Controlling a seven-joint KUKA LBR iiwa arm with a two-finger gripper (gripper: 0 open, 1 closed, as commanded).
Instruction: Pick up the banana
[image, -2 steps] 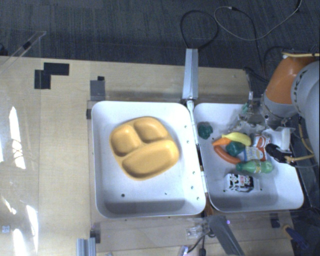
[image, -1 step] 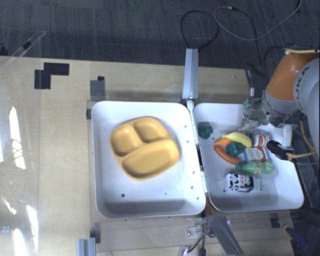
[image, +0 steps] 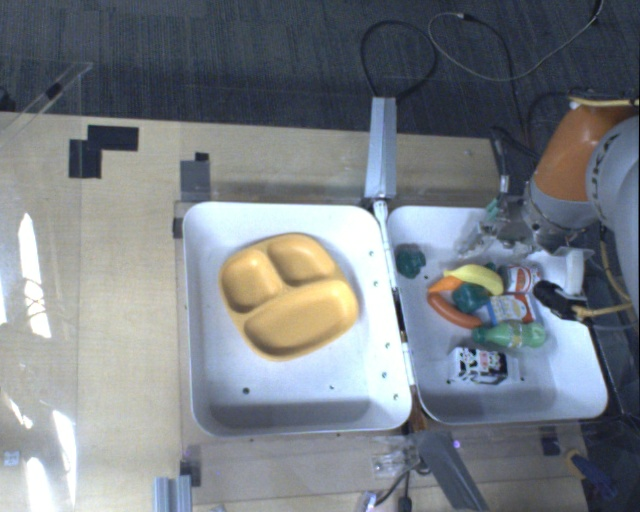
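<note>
On the counter (image: 110, 330), the left bin (image: 200, 400) carried a yellow three-part tray (image: 288, 294), which lay well left of the banana (image: 478, 277). The metal divider post (image: 381, 150) stood above the seam between the two bins, up and to the left of the banana.

In the right bin (image: 575, 395) a dark green round piece (image: 410, 261) sat just left of the banana, near the bin's left wall. The banana itself lay in the upper middle of that bin, tilted slightly, its yellow body on top of a small heap. An orange curved piece (image: 452, 310) lay just below and left of it, and a teal lump (image: 468, 297) touched its lower edge. A green bottle (image: 512, 336) lay below the banana, and a black-and-white patterned carton (image: 478, 366) rested further below again. A red-and-white packet (image: 520, 285) lay just right of the banana.

The hand (image: 505, 228) hung just above and right of the banana, close to the bin's upper edge; whether it was open or closed could not be told. The arm (image: 590, 170), grey with its orange band, reached in to the right of the banana.
</note>
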